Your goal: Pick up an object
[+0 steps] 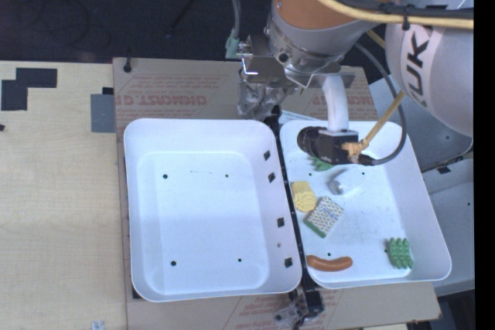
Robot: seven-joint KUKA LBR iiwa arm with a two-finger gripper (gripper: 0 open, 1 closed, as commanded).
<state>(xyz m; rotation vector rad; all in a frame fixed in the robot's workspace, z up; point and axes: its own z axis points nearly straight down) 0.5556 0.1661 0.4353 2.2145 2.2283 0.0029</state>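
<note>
Bins sit side by side at the centre of the frame: the left bin point(147, 166) and the right bin point(421, 220), their inner walls touching along a row of black clips. All the loose objects lie in the right bin, which suggests it serves as the pick source. A hot dog point(329, 263) lies near its lower edge, a green block point(400, 252) sits at lower right, and a yellow piece point(302, 196) rests just beside a checkered pad point(324, 216) close to the dividing wall. A small grey item point(336, 185) lies above the pad. The arm point(340, 4) enters from the upper right and hangs over the upper rim of the bins. The gripper point(259, 100) is near the top of the dividing wall, above the bins, but its end is dark and blurred; how far open it is, and whether it has hold of anything, cannot be told. A black and white fitting point(329, 141) with a cable overhangs the top of the right bin.
</note>
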